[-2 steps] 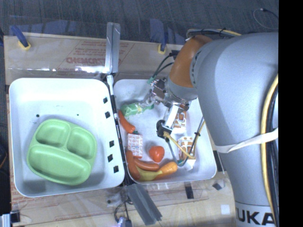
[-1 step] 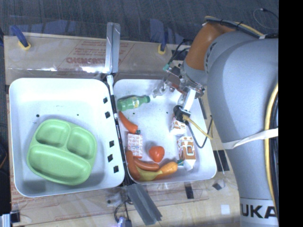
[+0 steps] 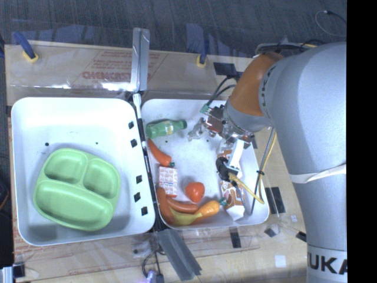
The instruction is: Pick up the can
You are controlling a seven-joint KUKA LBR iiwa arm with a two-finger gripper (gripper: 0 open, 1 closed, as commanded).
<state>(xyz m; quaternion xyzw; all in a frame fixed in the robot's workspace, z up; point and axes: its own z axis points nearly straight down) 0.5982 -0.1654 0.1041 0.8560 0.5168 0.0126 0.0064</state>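
**Student:** Where does the arm [image 3: 306, 128] stand?

**Tutor:** It enters from the right of the view and bends over the right bin [image 3: 177, 103]. The gripper [image 3: 198, 131] hangs over the upper half of that bin. It is just right of the green bottle [image 3: 166, 127], which lies on its side near the upper left corner. Whether the jaws are apart or together cannot be told at this size.

**Student:** And the can?

**Tutor:** The can [image 3: 231, 198], as far as it can be made out, is the crumpled white-and-orange thing on the bin floor. It lies against the right wall, close to the lower right corner and apart from the gripper. Its shape is too small to read with certainty.

**Student:** What else lies in the right bin?

**Tutor:** An orange-red pepper [image 3: 159, 152] lies along the left wall, with a small red-and-white box [image 3: 168, 179] below it. A red tomato [image 3: 195, 190] sits just right of the box. At the lower wall a sausage [image 3: 177, 204], a yellow banana [image 3: 185, 219] and an orange carrot [image 3: 210, 207] lie bunched together.

**Student:** And the left bin [image 3: 23, 108]?

**Tutor:** It holds a green divided plate [image 3: 76, 188] with three compartments, lying toward the lower left. Both bins rest side by side on the bench [image 3: 59, 69].
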